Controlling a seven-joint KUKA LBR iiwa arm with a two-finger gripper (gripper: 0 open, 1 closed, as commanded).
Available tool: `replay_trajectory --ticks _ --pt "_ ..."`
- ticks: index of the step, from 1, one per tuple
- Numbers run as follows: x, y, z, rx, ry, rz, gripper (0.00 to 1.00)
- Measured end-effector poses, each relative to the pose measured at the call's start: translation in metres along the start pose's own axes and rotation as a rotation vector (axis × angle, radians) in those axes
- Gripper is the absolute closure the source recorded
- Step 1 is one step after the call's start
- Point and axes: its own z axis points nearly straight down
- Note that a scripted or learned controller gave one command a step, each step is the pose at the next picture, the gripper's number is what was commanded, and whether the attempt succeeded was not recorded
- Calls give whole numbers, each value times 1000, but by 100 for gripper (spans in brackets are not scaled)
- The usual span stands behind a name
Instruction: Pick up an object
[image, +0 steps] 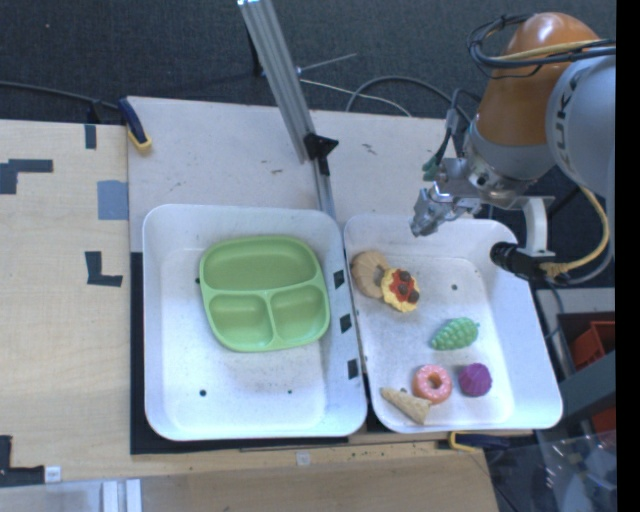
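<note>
The right bin (520, 330) holds several toy foods: a tan cookie (367, 270), a yellow pizza slice with red dots (401, 289), a green leafy piece (455, 333), a pink donut (432, 381), a purple ball (475, 379) and a tan wedge (405, 404). My gripper (430, 217) hangs above the bin's back edge, up and to the right of the pizza slice. Nothing shows between its fingers.
The left bin (170, 330) bears a green divided plate (265, 292). A slanted metal rod (290, 90) ends at the bins' back edge. Cables lie behind the bins. The bench to the left is bare wood with tape marks.
</note>
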Motion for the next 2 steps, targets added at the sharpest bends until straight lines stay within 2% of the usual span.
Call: replay_trajectory --ticks 2 --pt "96 -20 3 0 0 0 100"
